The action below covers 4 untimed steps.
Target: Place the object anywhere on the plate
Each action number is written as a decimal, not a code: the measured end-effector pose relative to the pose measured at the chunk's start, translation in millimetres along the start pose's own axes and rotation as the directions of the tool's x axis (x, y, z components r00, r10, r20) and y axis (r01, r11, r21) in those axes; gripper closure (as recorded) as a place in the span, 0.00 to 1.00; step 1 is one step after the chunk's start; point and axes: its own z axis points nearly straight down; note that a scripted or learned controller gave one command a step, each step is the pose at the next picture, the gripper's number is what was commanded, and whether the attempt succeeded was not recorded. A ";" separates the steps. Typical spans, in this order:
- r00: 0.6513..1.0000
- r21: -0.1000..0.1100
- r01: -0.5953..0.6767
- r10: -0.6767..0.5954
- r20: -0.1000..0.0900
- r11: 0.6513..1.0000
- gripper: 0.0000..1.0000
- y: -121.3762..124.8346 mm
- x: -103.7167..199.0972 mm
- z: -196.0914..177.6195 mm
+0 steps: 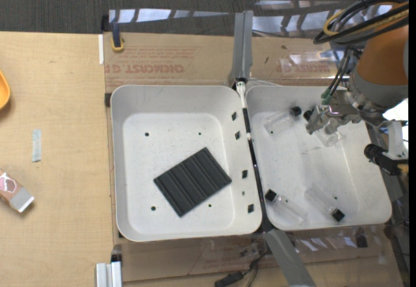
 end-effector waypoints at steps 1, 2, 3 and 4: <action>0.999 0.001 0.050 -0.050 -0.002 0.999 1.00 -76.4 65.0 -20.9; 0.983 0.004 -0.183 0.183 0.000 0.983 1.00 -85.2 125.9 14.1; 0.977 0.001 -0.214 0.214 0.002 0.977 1.00 -1.4 186.3 -62.2; 0.999 0.002 -0.054 0.054 0.001 0.999 1.00 -63.8 212.0 -40.6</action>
